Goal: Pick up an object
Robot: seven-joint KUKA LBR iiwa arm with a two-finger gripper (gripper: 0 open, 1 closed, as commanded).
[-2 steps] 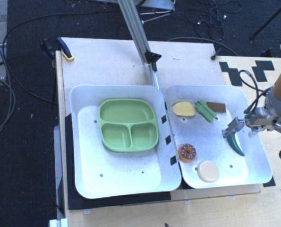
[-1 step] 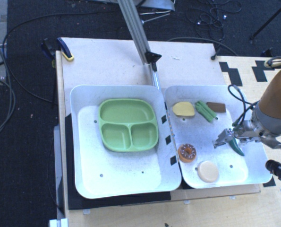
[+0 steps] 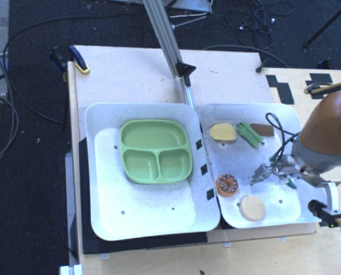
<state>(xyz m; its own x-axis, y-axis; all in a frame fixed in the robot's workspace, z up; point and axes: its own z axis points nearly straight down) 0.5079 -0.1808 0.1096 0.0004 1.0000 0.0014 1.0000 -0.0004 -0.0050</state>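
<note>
Round pale disc (image 3: 253,207) (smooth), beside ringed donut (image 3: 227,184); tool (image 3: 261,175) near.

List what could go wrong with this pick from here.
1. The gripper hangs over bare floor of the right bin, between items, so a straight descent would likely close on nothing.
2. The donut and the round cream piece lie close together; going for one may nudge the other.
3. The green piece lies against the brown piece, so a grasp there might catch both or neither.
</note>
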